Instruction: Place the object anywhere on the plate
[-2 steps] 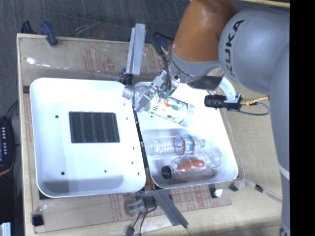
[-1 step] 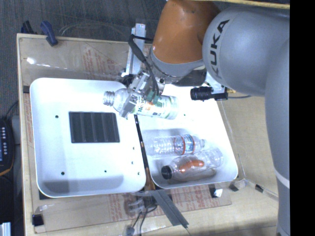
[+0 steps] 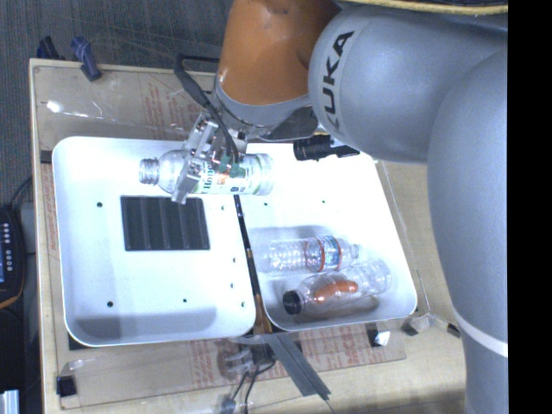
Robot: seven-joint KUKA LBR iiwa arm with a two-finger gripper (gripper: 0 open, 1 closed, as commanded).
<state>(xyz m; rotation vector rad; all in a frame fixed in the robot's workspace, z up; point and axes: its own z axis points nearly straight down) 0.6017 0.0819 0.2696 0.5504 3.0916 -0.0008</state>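
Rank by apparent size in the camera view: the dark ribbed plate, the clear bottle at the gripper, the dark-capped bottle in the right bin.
1. Dark ribbed plate, largest.
2. Clear bottle at the gripper and dark-capped bottle: look alike in size. The first is raised nearer the camera and partly covered, so no ranking.

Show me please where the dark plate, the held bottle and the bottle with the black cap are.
plate (image 3: 165,223), camera view, middle of its ribbed top.
held bottle (image 3: 250,175), camera view, label end of its body.
black-cap bottle (image 3: 332,291), camera view, orange part of its body.
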